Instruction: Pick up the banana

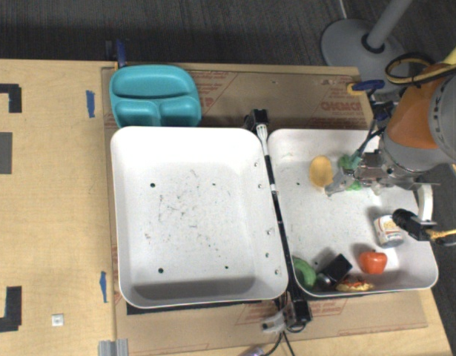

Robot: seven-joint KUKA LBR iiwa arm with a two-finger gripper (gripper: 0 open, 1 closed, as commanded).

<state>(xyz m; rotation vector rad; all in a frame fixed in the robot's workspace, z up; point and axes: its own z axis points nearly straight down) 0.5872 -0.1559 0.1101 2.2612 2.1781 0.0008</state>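
Along the near edge of the right bin (428,277) lie four things. A green lump (306,272) sits in the near left corner, with a black block (336,265) just beside it. A flat orange thing (354,285) lies against the near wall, and a red ball (373,262) sits to the right of the block. Farther in, near the right edge, stands a white pot (389,230).

Beyond that, over the middle of the bin, the gripper (337,186) reaches in from the right. Whether it is open or closed cannot be told. A green bit (354,182) shows right against it. The banana (322,170), a rounded yellow shape from this angle, lies on the bin floor just left of the gripper, toward the far edge. Whether they touch is unclear.

The left bin (118,199) lies alongside. Past its far edge sits a teal tray (155,95).
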